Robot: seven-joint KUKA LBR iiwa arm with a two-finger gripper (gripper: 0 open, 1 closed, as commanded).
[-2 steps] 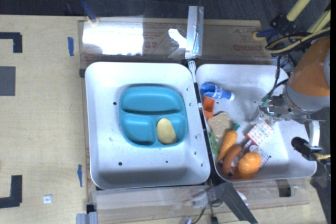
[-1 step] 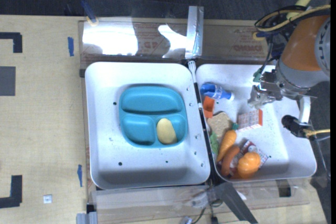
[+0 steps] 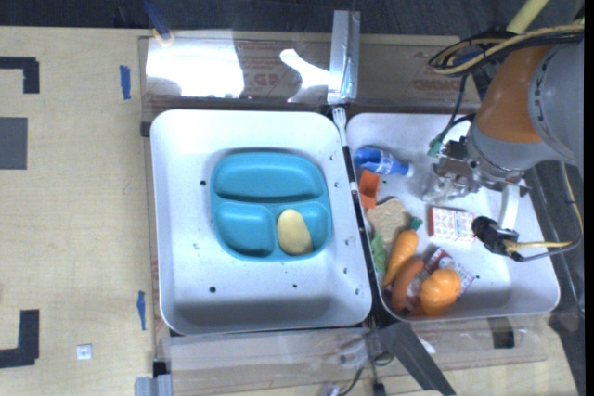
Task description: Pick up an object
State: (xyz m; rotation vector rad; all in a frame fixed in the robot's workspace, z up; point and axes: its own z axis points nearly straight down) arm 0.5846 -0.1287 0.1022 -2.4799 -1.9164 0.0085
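My gripper (image 3: 452, 184) hangs over the upper middle of the right bin (image 3: 536, 266), below the orange band of the arm (image 3: 513, 102). Just under it lies a small red and white packet (image 3: 449, 223). Left of the gripper a blue bottle (image 3: 380, 162) rests near the bin's divider. A slice of bread (image 3: 390, 216), a carrot (image 3: 402, 253) and an orange (image 3: 440, 288) crowd the bin's lower left. I see nothing held in the gripper.
The left bin (image 3: 176, 227) holds a blue divided plate (image 3: 264, 181) with a yellow lemon-like fruit (image 3: 294, 232) in its lower right compartment. A black cable end (image 3: 492, 232) dangles beside the packet. A clear panel (image 3: 241, 70) stands behind the left bin.
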